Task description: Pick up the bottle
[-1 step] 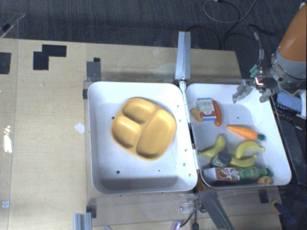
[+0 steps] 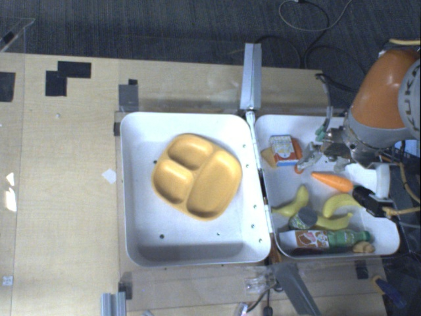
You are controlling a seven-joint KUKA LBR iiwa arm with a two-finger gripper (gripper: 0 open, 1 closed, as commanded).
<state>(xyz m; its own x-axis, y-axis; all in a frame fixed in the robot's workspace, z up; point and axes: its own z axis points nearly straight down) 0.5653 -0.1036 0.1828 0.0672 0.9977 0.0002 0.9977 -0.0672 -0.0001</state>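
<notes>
White plastic makes up the two shallow bins, set side by side on the pale wooden surface (image 2: 66,196). The left bin (image 2: 141,242) carries one thing, a yellow three-lobed tray (image 2: 197,175) lying near its middle. The right bin (image 2: 389,241) carries a crowd: one bottle (image 2: 332,239), two bananas, one carrot (image 2: 333,182), and one small carton (image 2: 284,149) with a blue and red label.

The grey arm with its orange band (image 2: 381,94) reaches in from the right and hangs over the upper right part of the right bin. The pincer (image 2: 314,155) sits at the arm's tip, just right of the carton and just above the carrot's thick end. Whether it is released or clenched cannot be told from this angle, and nothing can be seen gripped in it.

The bottle lies on its side along the near wall of the right bin, well apart from the pincer. Its body is green, with a label in red and white wrapped around the left part, and its right end lies beside a small tan object (image 2: 363,247). One banana (image 2: 297,203) rests above the bottle's left end; the other banana (image 2: 339,207) curves above its middle, next to a dark part of the arm's hardware.
</notes>
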